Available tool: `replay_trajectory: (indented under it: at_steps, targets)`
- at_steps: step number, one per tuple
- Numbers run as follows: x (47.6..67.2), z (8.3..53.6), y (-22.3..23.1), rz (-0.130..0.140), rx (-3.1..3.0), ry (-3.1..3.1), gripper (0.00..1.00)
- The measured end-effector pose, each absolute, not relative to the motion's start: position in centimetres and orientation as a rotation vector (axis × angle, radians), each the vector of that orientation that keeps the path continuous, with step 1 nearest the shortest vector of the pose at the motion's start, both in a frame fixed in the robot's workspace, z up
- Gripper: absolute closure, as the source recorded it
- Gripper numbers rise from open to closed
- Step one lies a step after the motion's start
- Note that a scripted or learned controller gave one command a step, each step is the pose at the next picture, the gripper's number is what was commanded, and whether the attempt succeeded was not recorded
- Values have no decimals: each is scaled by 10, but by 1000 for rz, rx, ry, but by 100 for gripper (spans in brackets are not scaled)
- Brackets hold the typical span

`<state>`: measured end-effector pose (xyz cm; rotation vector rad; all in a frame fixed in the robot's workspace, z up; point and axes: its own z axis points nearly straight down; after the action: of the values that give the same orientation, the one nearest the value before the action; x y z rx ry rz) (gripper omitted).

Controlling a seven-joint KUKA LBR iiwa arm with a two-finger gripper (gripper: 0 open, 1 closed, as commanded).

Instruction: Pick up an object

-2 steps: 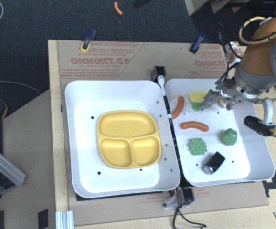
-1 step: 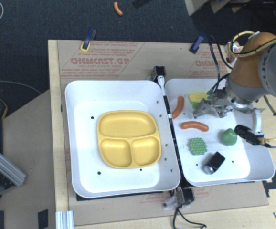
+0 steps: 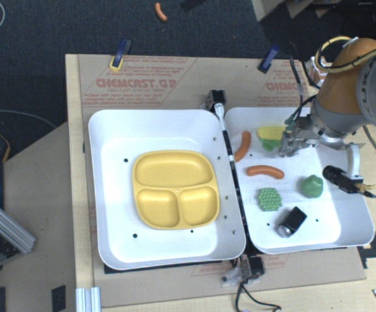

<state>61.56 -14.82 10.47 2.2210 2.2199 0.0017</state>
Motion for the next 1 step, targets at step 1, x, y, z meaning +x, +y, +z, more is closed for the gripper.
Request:
replay_trajectory:
  at_steps: [1]
  targets:
    - [607,158,-150,5,2218,2215,100]
